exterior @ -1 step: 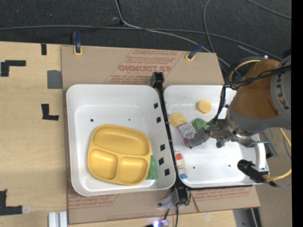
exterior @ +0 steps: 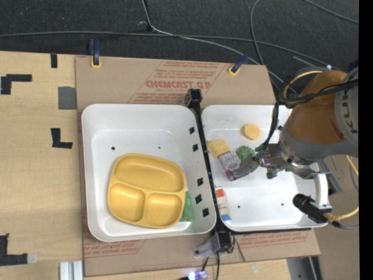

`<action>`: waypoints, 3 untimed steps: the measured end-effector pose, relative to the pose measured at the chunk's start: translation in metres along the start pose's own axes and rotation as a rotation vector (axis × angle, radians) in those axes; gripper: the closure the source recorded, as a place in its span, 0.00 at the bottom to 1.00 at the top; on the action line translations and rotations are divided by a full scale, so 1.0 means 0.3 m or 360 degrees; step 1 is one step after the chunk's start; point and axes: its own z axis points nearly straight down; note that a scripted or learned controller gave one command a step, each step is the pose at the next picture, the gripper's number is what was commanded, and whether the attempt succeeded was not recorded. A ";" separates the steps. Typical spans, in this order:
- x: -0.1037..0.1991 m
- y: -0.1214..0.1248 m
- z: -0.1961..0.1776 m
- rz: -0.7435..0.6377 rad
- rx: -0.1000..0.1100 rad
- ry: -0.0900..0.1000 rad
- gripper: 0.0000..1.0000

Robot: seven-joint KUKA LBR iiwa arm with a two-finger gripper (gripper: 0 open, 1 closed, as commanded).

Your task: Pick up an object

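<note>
Near the right bin's left edge, the hand reached the small wrapped packet; whether it gripped was untellable; next, close and lift.

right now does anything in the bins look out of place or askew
One thing stands out: the yellow divided tray in the left bin lies on top of a green object, which pokes out at its lower right edge. In the right bin, a small tube lies against the left wall.

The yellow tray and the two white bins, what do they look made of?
The yellow tray looks like moulded plastic: smooth, softly glossy, with rounded compartments. The white bins also seem plastic or coated, judging by their smooth rounded walls, though the look leaves that open.
</note>
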 end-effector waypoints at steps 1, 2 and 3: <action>-0.002 -0.015 0.214 0.0001 0.0008 0.0001 0.00; -0.019 -0.009 0.339 0.0010 -0.0019 -0.0018 0.00; -0.011 -0.010 0.303 0.0005 -0.0014 -0.0011 1.00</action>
